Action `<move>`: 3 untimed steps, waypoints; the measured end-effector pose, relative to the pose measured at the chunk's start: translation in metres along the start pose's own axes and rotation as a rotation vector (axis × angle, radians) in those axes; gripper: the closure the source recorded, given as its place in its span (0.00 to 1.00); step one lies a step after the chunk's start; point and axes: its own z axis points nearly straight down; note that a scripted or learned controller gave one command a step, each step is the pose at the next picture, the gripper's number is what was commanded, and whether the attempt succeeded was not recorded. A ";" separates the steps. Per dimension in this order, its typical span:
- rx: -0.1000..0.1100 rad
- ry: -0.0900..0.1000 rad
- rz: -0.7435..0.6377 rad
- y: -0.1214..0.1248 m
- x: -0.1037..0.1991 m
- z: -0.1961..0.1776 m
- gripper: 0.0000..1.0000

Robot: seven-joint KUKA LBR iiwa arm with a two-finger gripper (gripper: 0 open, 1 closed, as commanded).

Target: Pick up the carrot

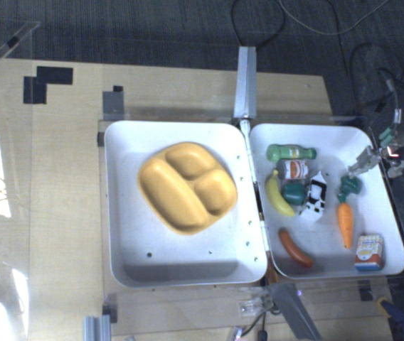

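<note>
While the arm is cut off at the right edge, its pincer (pixel 364 163), too blurred to tell its state, hangs over the right white bin (pixel 330 135), where the orange carrot (pixel 345 224) lies beside a small carton (pixel 368 252).

A robotics lab: a pale plywood bench (pixel 45 212) bearing two shallow white plastic bins (pixel 117 190), grey aluminium framing posts (pixel 246 84), and loose black cables (pixel 259 20) on dark carpet (pixel 117 6).
</note>
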 end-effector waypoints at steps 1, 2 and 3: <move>-0.027 -0.004 0.079 -0.030 0.020 0.121 0.00; -0.001 0.000 0.053 -0.038 0.030 0.095 0.00; -0.031 -0.006 0.009 -0.029 0.025 0.124 0.00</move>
